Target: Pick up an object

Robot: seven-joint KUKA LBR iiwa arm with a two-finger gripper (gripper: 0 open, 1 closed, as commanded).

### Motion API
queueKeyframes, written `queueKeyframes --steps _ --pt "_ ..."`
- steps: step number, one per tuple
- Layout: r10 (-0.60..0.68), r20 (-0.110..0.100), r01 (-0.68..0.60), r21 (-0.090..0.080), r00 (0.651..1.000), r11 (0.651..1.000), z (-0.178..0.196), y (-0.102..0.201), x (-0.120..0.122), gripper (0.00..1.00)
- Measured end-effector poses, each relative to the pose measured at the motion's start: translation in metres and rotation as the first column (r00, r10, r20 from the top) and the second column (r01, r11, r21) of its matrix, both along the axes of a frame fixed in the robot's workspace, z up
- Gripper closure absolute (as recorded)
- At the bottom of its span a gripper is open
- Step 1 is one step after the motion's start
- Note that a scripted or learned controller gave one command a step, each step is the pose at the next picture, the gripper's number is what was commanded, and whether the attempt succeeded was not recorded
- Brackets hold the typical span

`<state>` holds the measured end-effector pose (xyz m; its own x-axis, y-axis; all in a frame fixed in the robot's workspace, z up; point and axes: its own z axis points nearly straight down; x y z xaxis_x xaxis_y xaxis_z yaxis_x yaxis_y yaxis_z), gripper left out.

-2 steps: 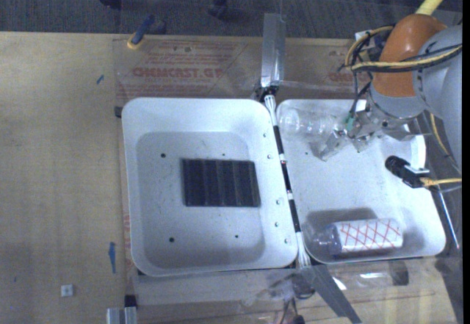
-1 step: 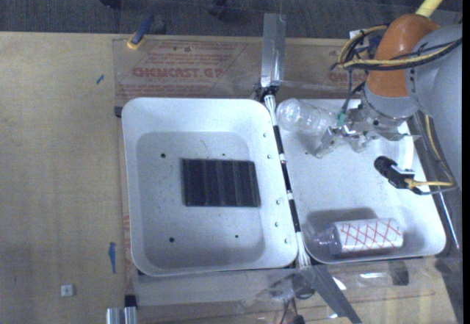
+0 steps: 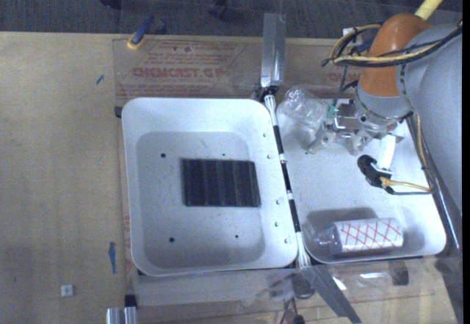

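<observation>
Two shallow white bins sit side by side: the left bin (image 3: pixel 139 168) and the right bin (image 3: pixel 433 238). The left one holds one dark ribbed rectangular pad (image 3: pixel 220 183). The right one holds two objects: one clear crumpled plastic item (image 3: pixel 302 113) and one cylinder with a red-and-white lattice pattern (image 3: pixel 365 235). One arm (image 3: pixel 433 73) reaches in, with one orange band (image 3: pixel 389 51).

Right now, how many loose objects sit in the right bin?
2: a crumpled clear plastic piece at the far left corner beside the pincer, and a red-and-white checked cylinder near the front. The arm may hide more.
</observation>
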<state>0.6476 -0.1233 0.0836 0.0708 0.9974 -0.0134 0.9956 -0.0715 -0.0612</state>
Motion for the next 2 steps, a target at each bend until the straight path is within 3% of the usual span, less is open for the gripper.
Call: queueKeyframes --steps 1,2 --pt "-0.226 0.063 0.226 0.009 0.972 0.974 0.003 0.006 -0.032 0.00" --pt "-0.228 0.067 0.228 0.011 0.971 0.974 0.015 0.006 -0.030 1.00"
